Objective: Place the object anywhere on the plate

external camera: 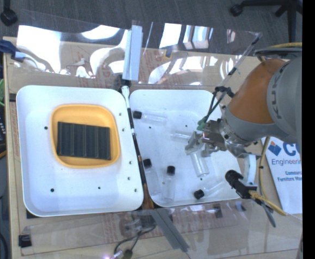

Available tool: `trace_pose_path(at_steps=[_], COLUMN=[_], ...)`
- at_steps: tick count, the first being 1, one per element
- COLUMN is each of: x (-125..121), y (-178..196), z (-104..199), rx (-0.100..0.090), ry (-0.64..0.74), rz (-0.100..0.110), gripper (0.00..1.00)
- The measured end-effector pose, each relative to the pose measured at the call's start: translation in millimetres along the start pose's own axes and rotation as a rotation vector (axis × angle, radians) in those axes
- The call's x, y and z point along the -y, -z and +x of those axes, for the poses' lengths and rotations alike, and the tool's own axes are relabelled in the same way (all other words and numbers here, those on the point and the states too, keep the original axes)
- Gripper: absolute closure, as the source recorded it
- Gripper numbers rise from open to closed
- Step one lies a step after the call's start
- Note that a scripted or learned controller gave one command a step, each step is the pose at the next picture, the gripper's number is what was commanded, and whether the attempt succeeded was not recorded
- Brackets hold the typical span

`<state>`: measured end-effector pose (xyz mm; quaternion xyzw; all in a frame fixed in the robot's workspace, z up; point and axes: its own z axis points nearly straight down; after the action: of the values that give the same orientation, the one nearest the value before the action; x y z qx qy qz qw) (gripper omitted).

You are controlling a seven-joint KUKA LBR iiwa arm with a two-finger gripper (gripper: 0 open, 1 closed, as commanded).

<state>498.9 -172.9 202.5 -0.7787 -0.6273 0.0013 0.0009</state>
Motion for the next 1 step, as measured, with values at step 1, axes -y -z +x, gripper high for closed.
trace_pose_path(at_steps=[1], x=[32.6], y=[-21.1], z=[41.0], rx=[-0.002], ry=[0.147], rz=[0.003], gripper=[1.0])
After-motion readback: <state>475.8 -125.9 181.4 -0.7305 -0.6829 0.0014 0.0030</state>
